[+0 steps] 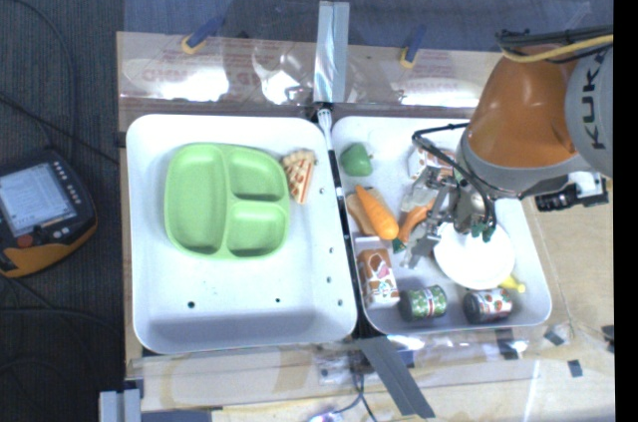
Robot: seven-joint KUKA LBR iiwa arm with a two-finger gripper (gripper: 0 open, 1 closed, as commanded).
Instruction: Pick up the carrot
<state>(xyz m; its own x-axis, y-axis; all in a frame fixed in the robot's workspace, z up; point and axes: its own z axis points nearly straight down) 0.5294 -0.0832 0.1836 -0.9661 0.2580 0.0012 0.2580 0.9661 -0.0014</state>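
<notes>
Grey arm reaching left, wrist lowered

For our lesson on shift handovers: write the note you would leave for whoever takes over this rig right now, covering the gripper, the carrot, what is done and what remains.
Gripper: low in the right bin, just right of the carrot; nothing seen between its fingers.
Carrot: lies slantwise at the right bin's left side, below the green fruit, above the carton.
Nearby: white plate and two cans toward the bin's front edge.
Left bin: green tray and a waffle.
Done: arm brought beside the carrot.
Left: grasp the carrot and lift it.
</notes>
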